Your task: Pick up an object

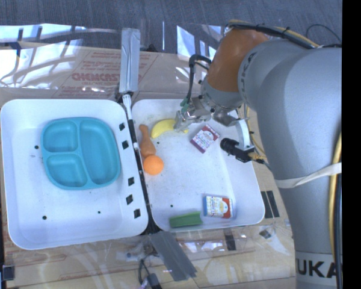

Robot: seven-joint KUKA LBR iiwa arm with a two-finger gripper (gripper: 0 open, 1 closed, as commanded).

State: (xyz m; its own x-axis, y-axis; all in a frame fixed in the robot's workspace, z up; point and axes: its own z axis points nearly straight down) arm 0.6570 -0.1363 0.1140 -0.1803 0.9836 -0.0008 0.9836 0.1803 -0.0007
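Bottom of frame, right bin [246, 212]: green block [185, 220] and small orange-labelled packet [218, 206] side by side near the lower rim. Mid-frame by the divider: orange ball [153, 165] touching an orange carrot-like piece [145, 141] above it. Yellow banana-like object [163, 127] in the bin's upper part, gripper [184, 120] right at its right end; can't tell its opening or whether it has hold of anything. Dark red packet [204, 138] just right of it. Left bin [24, 221] holds a teal divided plate [81, 152], centre-left.
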